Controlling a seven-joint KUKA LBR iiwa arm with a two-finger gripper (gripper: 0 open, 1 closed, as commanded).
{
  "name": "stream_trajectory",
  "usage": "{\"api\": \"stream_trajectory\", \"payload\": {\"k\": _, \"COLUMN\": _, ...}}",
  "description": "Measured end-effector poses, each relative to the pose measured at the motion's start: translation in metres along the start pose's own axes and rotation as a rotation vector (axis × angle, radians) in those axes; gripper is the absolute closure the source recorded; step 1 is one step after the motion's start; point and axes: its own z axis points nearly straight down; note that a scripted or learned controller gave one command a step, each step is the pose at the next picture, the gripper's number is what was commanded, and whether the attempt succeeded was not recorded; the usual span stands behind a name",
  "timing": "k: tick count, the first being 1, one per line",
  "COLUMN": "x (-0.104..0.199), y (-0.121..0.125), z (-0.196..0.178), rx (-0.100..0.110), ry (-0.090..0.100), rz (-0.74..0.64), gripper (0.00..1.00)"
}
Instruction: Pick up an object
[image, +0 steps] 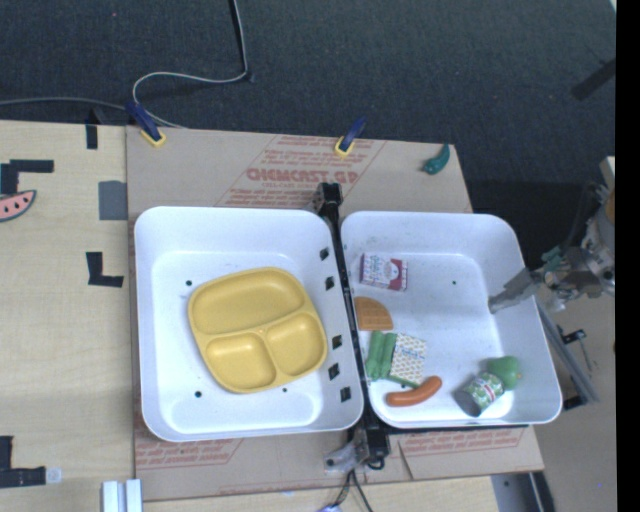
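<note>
Worktop, far left: pale wood surface with black tape marks and a pink, slice-shaped sticker at the edge. A brown cardboard sheet with red print lies under both bins, held at its top edge by two yellow-and-blue clamps.

Left bin: white, shallow. It holds one yellow divided tray (three compartments, slightly rotated), roughly centred on the bin floor.

Centre: the two bins touch along a black clip strip.

Right bin: candidates for picking are all here. A red-and-white packet lies in the upper left part. Below it, against the left wall, sits an orange-brown rounded piece, possibly a toy bread slice; resolution is too low to be sure. Just beneath are a green strip and a pale patterned packet, touching each other. A red-orange sausage shape lies near the front wall. In the front right corner rests a small can with a green label, on its side, touching a green rounded item.

Right edge: the pincer reaches over the right rim of the right bin, well apart from every object. Nothing sits between its tips; whether it is wide or narrow I cannot tell at this angle. A small teal object lies on the cardboard above the right bin.
</note>
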Motion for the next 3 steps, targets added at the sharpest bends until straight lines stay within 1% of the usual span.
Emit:
{"api": "stream_trajectory", "payload": {"k": 1, "x": 0.031, "y": 0.012, "z": 0.13, "rx": 0.003, "ry": 0.002, "rz": 0.0, "gripper": 0.0}}
{"api": "stream_trajectory", "payload": {"k": 2, "x": 0.067, "y": 0.048, "z": 0.174, "rx": -0.004, "ry": 0.0, "rz": -0.001, "gripper": 0.0}}
{"api": "stream_trajectory", "payload": {"k": 3, "x": 0.108, "y": 0.055, "z": 0.174, "rx": -0.006, "ry": -0.001, "rz": -0.001, "gripper": 0.0}}
